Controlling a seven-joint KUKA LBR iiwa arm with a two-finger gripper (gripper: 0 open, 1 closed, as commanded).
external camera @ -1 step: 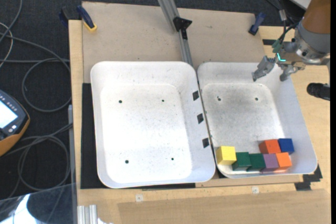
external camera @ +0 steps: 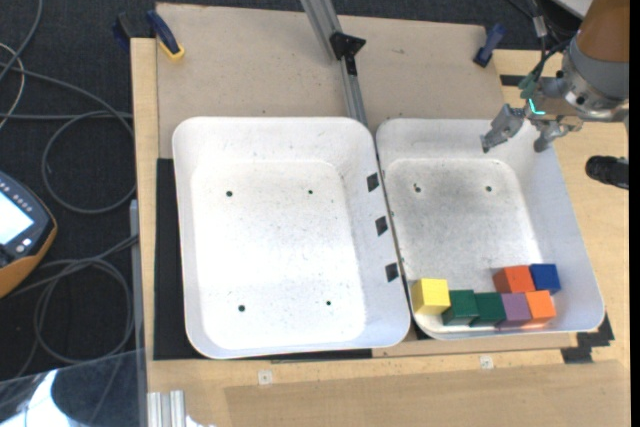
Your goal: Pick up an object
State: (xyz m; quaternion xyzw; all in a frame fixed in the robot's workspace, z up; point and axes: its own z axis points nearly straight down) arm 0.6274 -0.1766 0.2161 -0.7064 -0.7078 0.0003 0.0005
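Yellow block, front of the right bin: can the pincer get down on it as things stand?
Probably yes. The yellow block is clear from above and on its left, with a green block against its right. The open pincer hangs over the bin's far edge.

Arm reaching in from the right, its orange band sitting above the grey wrist. The gripper (external camera: 522,132) is hanging over the far right corner of the right bin (external camera: 568,215), its two fingers (external camera: 498,131) spreading apart and pointing downward, nothing lying between them, both hovering above the bin's rim.
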